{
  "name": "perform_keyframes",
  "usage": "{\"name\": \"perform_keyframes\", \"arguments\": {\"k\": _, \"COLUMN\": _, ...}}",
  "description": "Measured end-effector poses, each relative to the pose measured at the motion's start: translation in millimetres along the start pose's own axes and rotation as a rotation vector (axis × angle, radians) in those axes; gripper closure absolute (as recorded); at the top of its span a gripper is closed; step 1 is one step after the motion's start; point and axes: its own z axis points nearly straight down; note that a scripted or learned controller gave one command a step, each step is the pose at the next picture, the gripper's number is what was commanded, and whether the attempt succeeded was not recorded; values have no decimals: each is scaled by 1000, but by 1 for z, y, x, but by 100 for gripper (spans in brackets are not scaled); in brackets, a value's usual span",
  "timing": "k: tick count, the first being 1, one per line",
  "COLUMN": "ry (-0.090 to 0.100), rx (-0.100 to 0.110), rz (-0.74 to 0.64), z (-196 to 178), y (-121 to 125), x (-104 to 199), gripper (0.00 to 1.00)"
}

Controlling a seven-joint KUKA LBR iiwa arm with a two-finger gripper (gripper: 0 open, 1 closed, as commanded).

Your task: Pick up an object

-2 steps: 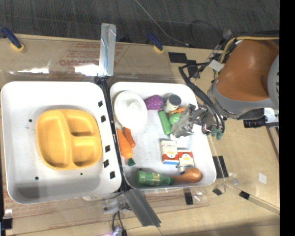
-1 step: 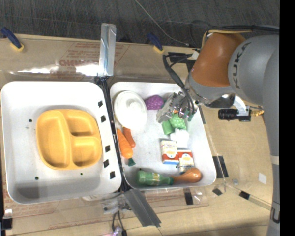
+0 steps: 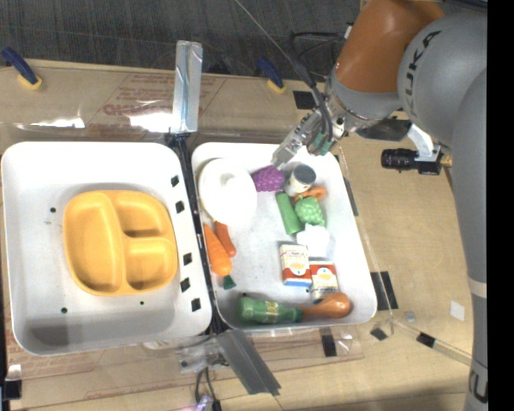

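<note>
Two white bins side by side on the bench. Left bin (image 3: 17,229): one yellow divided tray (image 3: 120,240), open floor all round it. Right bin (image 3: 360,255) is crowded: white plate (image 3: 227,191), purple grapes (image 3: 268,179), two cartons (image 3: 308,268), a green bottle (image 3: 265,310). Labels unreadable. End effector (image 3: 298,144) hangs over the far rim beside the grapes; its opening cannot be judged.
</note>
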Motion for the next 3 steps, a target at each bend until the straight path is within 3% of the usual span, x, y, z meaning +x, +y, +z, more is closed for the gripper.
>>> {"name": "perform_keyframes", "arguments": {"k": 1, "ry": 0, "rx": 2, "rz": -7, "z": -10, "y": 1, "x": 0, "gripper": 100}}
{"name": "perform_keyframes", "arguments": {"k": 3, "ry": 2, "rx": 3, "rz": 148, "z": -55, "y": -9, "x": -23, "gripper": 100}}
